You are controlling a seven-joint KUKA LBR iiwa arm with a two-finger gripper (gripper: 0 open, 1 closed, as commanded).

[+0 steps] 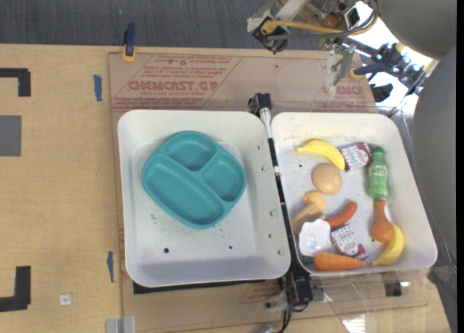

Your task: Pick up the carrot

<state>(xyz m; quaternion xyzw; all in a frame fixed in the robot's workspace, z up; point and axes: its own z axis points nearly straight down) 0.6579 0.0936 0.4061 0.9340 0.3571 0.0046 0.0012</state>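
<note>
Carrot [339,260]: lying at the near edge of the right bin [420,201].
Gripper [338,70]: above the bin's far rim, nothing held.
Fingers: cannot tell.

Carrot [339,260] is lying at the front of the right bin [420,201], beside a milk carton [343,238] and sausage [341,215]. Teal divided plate [193,178] is sitting in the left bin [138,252]. Gripper [337,70] is hovering above the desk [58,179] behind the bins.

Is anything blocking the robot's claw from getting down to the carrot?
Nothing lies on top of the carrot; it sits at the near edge of the right bin, open from above. But it is crowded: a small packet and a white piece touch it. The gripper hangs beyond the bin's far edge.
</note>
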